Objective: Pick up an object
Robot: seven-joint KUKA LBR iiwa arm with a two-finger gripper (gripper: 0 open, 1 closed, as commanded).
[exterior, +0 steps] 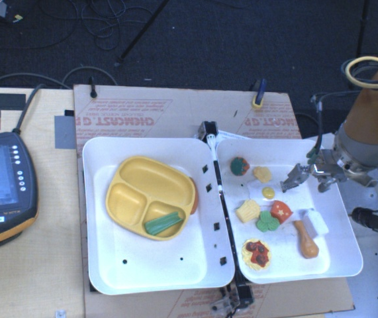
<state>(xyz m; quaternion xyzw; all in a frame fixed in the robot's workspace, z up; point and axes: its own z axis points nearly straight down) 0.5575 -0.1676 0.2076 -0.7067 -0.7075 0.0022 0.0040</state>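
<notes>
White bins (pixel 109 270) on cardboard sheet (pixel 142 114), wooden bench (pixel 43 257), dark cabled floor (pixel 175 32)

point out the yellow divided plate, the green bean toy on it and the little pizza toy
yellow divided plastic plate (pixel 136 184), camera view, bare upper compartment
green bean toy (pixel 163 223), camera view, middle of the pod
small round pizza toy (pixel 257 253), camera view, its topping

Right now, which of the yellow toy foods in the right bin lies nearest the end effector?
The small round yellow piece, just left of the end effector; the others lie farther off.
</notes>
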